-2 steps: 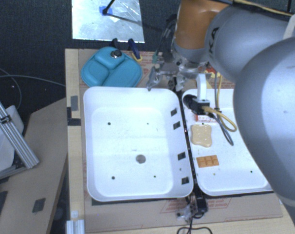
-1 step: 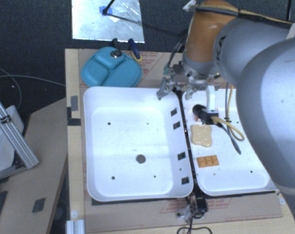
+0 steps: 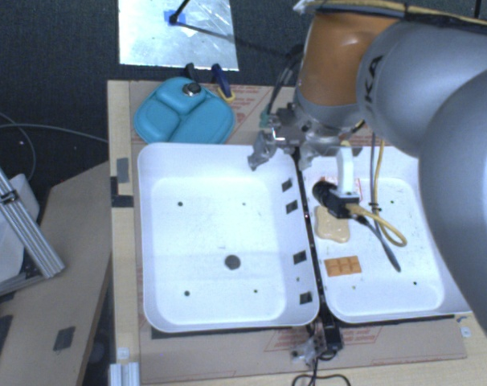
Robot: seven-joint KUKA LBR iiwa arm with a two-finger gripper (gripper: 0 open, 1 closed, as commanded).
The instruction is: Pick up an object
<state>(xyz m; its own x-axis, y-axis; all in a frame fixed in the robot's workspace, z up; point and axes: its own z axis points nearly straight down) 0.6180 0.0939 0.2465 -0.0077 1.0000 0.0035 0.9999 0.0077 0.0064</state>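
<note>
My gripper hangs over the far end of the divider between the two white bins, open, with nothing between its fingers. In the right bin lie a tan flat piece, an orange waffle-patterned square and a thin dark stick. All three sit nearer the camera than the gripper. The left bin holds a small dark disc near its middle front.
A teal lidded container rests behind the left bin, with a blue-handled tool beside it. A shiny metal sheet lies farther back. The grey arm covers the right bin's far right corner.
</note>
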